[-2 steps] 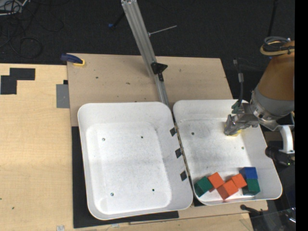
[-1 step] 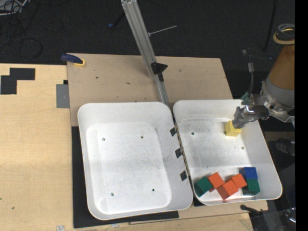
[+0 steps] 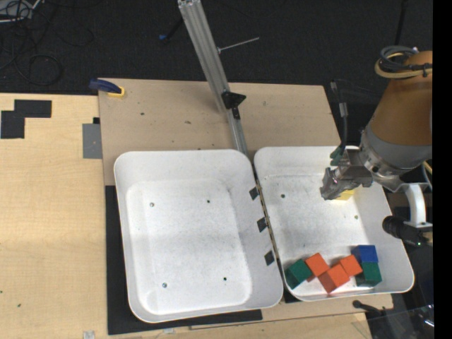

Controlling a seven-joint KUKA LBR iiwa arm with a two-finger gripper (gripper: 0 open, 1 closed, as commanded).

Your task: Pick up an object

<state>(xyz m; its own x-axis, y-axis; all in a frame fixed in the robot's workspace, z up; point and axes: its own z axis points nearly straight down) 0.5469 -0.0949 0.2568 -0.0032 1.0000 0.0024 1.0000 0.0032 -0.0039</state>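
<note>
My gripper [image 3: 337,187] hangs over the upper right part of the right bin [image 3: 304,168], its grey fingers pointing down and left. A small yellow object [image 3: 345,195] peeks out just beneath and beside the fingertips; whether it sits between them I cannot tell. Along the bin's near edge lies a cluster of blocks: a green one [image 3: 299,271], an orange one [image 3: 317,263], a larger orange one [image 3: 337,273], a blue one [image 3: 366,253] and a dark green one [image 3: 369,273].
The left bin [image 3: 187,232] lies beside the right one, with black clips along the shared rim. A slanted aluminium rail [image 3: 210,62] rises behind the bins. The arm's orange-banded body [image 3: 402,111] fills the right side above the bin.
</note>
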